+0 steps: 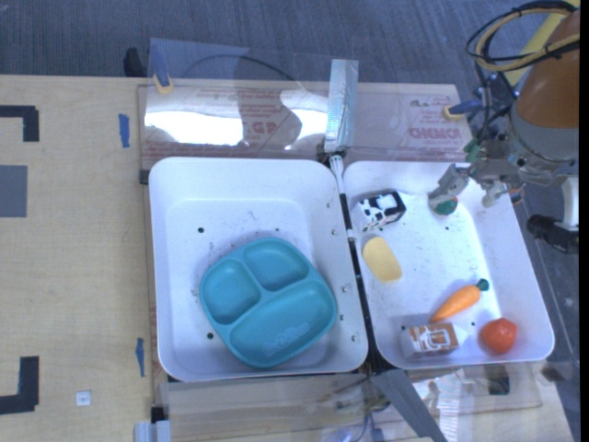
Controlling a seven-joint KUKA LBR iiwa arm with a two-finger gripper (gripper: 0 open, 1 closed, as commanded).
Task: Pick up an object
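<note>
The two-finger gripper [471, 191] sits over the upper right corner of the right-hand shallow white bin [529, 274]; whether it is released or clenched cannot be told, and nothing shows in its grasp. Below it the bin holds a small black-and-white cow-patterned item [381, 209] near the upper left, a pale yellow oval piece [382, 259] just beneath, an orange toy carrot with a green tip [458, 302], a red-orange tomato-like ball [499, 336] and a small brown-and-white carton [430, 339] (lying flat). The left-hand shallow white bin [175, 247] carries a teal three-compartment plastic tray [267, 299].
</note>
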